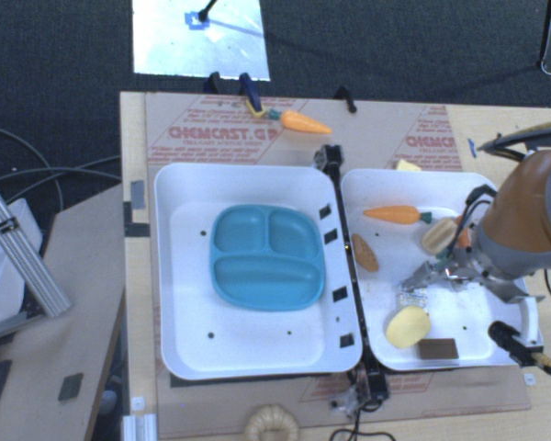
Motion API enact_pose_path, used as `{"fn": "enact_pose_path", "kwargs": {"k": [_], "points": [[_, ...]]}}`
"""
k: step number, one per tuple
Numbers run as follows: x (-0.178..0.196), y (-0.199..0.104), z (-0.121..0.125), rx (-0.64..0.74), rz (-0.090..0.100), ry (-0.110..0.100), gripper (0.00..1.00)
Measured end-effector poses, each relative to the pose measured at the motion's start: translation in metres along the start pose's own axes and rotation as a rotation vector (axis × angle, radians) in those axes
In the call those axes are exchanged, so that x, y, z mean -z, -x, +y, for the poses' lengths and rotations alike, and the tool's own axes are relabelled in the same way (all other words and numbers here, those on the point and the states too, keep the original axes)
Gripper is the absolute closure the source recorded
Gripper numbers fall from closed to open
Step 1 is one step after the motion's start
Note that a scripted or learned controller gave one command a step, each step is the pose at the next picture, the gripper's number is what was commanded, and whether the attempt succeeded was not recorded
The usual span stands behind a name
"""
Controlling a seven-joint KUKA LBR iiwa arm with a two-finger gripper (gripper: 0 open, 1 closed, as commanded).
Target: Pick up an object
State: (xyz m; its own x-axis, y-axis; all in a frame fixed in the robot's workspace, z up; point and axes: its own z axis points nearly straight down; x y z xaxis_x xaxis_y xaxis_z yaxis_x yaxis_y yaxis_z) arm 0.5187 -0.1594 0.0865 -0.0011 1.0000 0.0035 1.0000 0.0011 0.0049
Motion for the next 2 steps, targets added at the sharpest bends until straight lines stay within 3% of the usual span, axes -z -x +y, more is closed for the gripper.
{"fn": "enact_pose_path", "kwargs": {"k": [1, 2], "points": [[0.014, -0.001, 0.003, 0.002, 0.0, 0.008, 1.0], [0.077, -0.003, 0.002, 0.003, -0.005, 0.001, 1.0]]}}
